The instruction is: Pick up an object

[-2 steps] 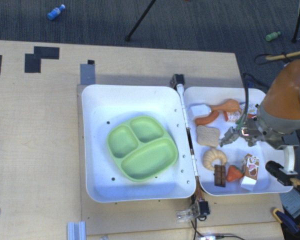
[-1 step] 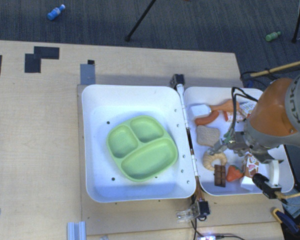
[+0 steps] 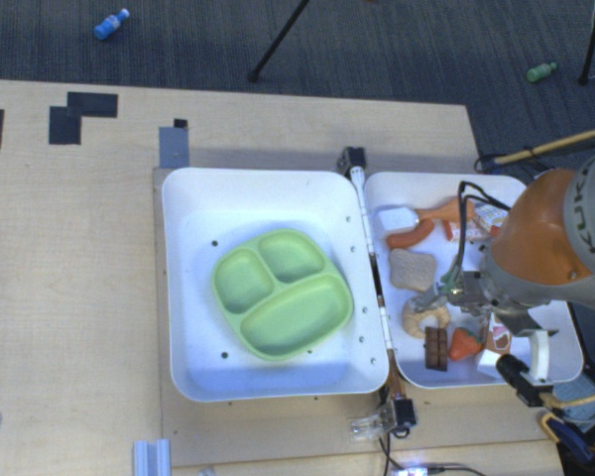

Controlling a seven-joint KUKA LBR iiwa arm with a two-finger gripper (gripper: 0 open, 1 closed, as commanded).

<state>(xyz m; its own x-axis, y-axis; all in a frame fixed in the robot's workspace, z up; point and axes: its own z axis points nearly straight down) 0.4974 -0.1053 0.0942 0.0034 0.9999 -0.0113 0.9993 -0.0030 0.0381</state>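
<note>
Several items crowd the right bin | my gripper low over the tan piece | jaw state: cannot tell | risk: neighbours block, glancing miss

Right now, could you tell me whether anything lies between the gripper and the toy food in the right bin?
Nothing visible does. The gripper hangs directly over the crowded toy food in the right bin, beside the grey stone-like piece.
</note>
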